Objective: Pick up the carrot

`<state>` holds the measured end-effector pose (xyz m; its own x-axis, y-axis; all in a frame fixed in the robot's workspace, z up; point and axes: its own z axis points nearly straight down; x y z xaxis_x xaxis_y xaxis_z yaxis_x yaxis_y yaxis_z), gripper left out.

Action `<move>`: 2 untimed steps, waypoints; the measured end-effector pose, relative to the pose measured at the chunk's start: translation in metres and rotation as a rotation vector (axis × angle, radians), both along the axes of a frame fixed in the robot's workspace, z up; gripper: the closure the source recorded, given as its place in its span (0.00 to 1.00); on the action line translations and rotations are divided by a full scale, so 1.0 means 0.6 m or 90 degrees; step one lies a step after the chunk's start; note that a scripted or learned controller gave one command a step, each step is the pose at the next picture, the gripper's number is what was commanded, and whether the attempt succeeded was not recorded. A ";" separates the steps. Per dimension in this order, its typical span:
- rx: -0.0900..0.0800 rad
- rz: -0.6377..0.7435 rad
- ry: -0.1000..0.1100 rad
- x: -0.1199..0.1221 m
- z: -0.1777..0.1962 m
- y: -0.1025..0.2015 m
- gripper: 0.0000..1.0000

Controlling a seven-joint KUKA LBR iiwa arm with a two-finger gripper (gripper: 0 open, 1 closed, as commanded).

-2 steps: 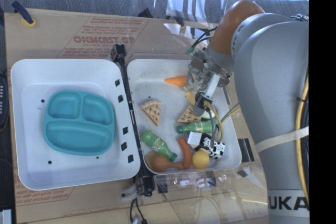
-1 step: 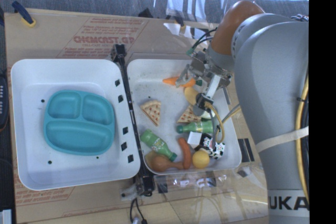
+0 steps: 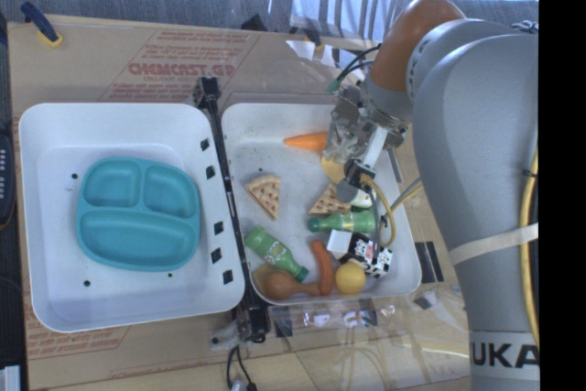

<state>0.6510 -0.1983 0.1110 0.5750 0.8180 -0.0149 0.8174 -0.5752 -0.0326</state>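
the small orange plastic carrot point(image 3: 307, 141) lies flat on the floor of the right-hand shallow white bin point(image 3: 275, 110), up near the bin's 12 o'clock wall, its tip pointing to 9 o'clock. it is not yet lifted, so you should count the pick as undone. the grey arm's two-finger gripper point(image 3: 343, 145) hangs low at the carrot's 3 o'clock, just beside its thick end. you cannot tell whether it touches the carrot, nor whether it is open or closed, and nothing shows in its hold. judged from here, the approach looks made, and the grasp and lift are left. toward 6 o'clock in the same bin, a tan waffle wedge point(image 3: 265, 195), a green plastic bottle point(image 3: 275, 254), a red sausage point(image 3: 322, 263) and a yellow lemon point(image 3: 350, 277) lie apart from the carrot. the left-hand white bin point(image 3: 46, 133), at 9 o'clock, bears a teal divided plate point(image 3: 139, 213).
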 end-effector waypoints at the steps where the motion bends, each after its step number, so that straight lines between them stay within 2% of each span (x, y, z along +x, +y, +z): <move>1: 0.000 0.000 0.000 0.000 -0.001 0.000 0.00; 2: 0.001 0.003 0.002 0.001 0.017 0.001 1.00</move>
<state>0.6513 -0.1975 0.1212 0.5705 0.8212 -0.0158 0.8204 -0.5706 -0.0368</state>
